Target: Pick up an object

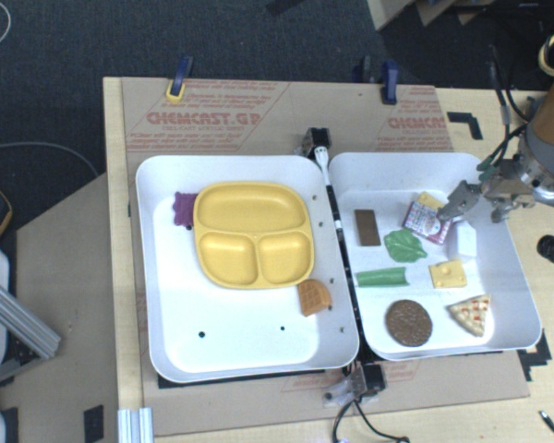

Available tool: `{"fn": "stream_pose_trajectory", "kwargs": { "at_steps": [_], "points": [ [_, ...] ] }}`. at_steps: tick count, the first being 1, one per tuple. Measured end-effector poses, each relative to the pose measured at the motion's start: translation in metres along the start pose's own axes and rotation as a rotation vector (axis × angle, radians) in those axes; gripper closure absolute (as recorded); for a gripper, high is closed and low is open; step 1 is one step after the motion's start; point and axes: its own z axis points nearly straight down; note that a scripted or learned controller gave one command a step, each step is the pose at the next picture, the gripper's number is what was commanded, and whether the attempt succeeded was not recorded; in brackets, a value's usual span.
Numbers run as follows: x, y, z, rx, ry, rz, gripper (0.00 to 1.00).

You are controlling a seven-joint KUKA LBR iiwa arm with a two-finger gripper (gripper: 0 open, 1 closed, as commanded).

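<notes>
Hovering my pincer (448,212) just above the pink packet (425,220); I cannot tell its state. It looks light, perhaps crinkly; I'd pinch its edges.

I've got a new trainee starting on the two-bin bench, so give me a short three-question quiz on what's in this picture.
1. True or false: the yellow divided plate lies in the right bin.
2. Which item lies nearest the gripper? A) pizza slice B) pink snack packet C) brown round cookie
3. Fill in: the purple item touches the plate's ____ edge in the camera view.

Key
1. False; it lies in the left bin.
2. B
3. left
</notes>
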Motion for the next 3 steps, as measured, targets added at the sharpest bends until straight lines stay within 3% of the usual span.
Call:
{"fn": "stream_pose_trajectory", "kwargs": {
  "at_steps": [1, 3],
  "points": [
    [0.000, 0.003, -0.008, -0.015, -0.003, -0.003, 0.00],
    [0.002, 0.000, 0.096, -0.014, -0.003, -0.004, 0.00]
  ]
}}
